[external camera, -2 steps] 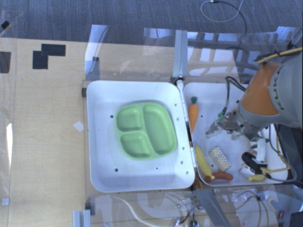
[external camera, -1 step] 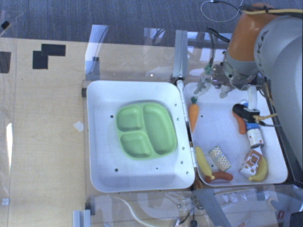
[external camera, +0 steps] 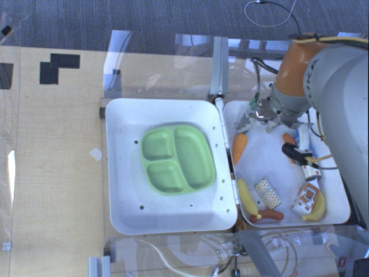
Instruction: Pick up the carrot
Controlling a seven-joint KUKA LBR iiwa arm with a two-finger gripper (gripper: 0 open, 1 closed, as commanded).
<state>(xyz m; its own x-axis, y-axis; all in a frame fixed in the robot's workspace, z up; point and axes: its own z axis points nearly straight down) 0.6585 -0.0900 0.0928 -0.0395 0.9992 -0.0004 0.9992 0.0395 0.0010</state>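
The carrot (external camera: 238, 147) is a short orange piece lying near the left wall of the right bin (external camera: 340, 209), in its upper half, with its tip pointing toward the bin's front. My gripper (external camera: 254, 118) hangs just above and to the right of the carrot's upper end, close to the bin's back left corner. Nothing is seen held in it. The grey arm with its orange band reaches in from the right and hides the bin's back right part.
The right bin also holds a yellow banana (external camera: 246, 196), a red sausage (external camera: 270, 214), a patterned block (external camera: 267, 193), a small carton (external camera: 305, 197) and a second banana (external camera: 316, 209). A green divided plate (external camera: 176, 157) lies in the left bin (external camera: 124, 212).
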